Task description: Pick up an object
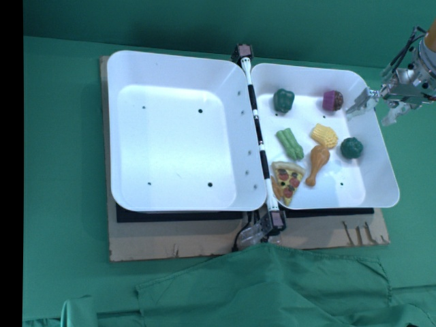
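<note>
Overhead, at a slant, two shallow white plastic bins are seen side by side on a sheet of brown cardboard [170, 247] laid over a green-covered bench [61, 182]. The left bin [116, 80] is shown with only a few small dark dots on its floor. The right bin [381, 182] holds seven small toy foods.

At the back of the right bin, a dark green toy pepper [283, 100] is placed towards the left, and a purple, berry-like toy [332, 100] sits to its right, close to the far right corner. Nearer the middle, a light green ridged vegetable piece [289, 142] lies at an angle, with a yellow corn cob piece [325, 135] to its right and a round dark green toy [351, 148] further right, near the right wall. Just below the corn, touching or nearly touching it, a tan chicken drumstick [317, 163] is laid with its bone end pointing towards the front. A triangular pizza slice with red toppings [287, 181] lies at the front left, against the divider between the bins.

The metal two-finger gripper [374, 108] is seen at the upper right, above the right bin's far right rim, beside the purple toy. Its fingers [358, 103] are spread apart, and nothing is held between them. A fold of green cloth [272, 285] is draped across the foreground.
</note>
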